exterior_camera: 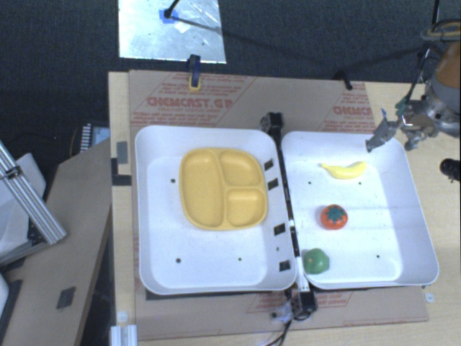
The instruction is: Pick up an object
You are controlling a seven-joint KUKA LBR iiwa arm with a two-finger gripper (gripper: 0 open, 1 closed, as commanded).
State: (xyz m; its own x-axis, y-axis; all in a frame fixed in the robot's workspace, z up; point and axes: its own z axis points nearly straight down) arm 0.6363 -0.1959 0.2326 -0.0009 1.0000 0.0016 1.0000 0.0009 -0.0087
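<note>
Right bin [403,215]: banana [344,169] lying crosswise, ends upturned.

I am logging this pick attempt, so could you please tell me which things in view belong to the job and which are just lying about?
Part of the job:
- gripper, above the right bin's far edge
- banana, tomato and green ball, candidates in the right bin

Just lying about:
- yellow divided plate in the left bin
- cardboard sheet under both bins
- shiny sheet beyond the bench
</note>
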